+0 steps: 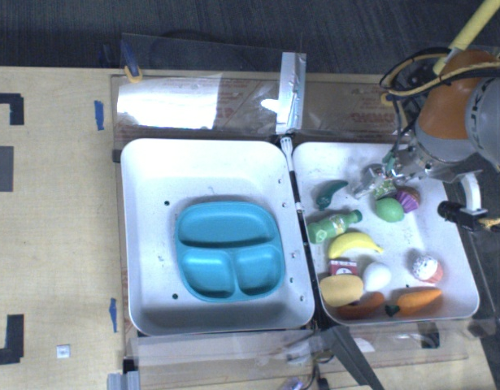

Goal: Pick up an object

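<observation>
The two-finger metal gripper (393,171) hangs low at the upper right of the frame, in the right white bin (459,242), right over a round green toy fruit (389,210) and a small purple piece (409,201) — likely lining up a pick. Whether it is apart or together, I cannot tell. The blue three-compartment plastic tray (230,249) sits in the left white bin (144,218) — probably for drop-offs.

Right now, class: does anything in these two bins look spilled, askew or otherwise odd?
Nothing stands out. The blue tray lies flat in the left bin; the toy foods, including the banana, lie loose in the right bin.
</observation>
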Tool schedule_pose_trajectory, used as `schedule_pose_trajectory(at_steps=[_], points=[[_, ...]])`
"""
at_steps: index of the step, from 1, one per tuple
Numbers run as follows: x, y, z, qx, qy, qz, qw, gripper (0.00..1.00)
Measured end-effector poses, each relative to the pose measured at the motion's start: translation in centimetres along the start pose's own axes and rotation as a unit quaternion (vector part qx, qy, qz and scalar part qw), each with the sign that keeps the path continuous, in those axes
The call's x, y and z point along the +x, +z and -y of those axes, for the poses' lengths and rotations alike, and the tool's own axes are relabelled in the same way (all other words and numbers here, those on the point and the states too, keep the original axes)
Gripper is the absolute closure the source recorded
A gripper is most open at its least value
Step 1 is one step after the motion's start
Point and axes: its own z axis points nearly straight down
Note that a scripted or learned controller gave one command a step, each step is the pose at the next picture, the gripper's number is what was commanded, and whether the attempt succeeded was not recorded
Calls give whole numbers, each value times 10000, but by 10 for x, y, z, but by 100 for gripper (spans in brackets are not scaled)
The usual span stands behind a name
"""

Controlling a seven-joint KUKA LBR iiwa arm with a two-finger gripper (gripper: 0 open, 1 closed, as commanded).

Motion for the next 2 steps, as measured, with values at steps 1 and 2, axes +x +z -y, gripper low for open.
schedule_pose_trajectory(at_steps=[1,2], points=[[0,-12,-1,-16,6,10,10000,100],[56,-102,-20,-19,341,-1,9994,100]])
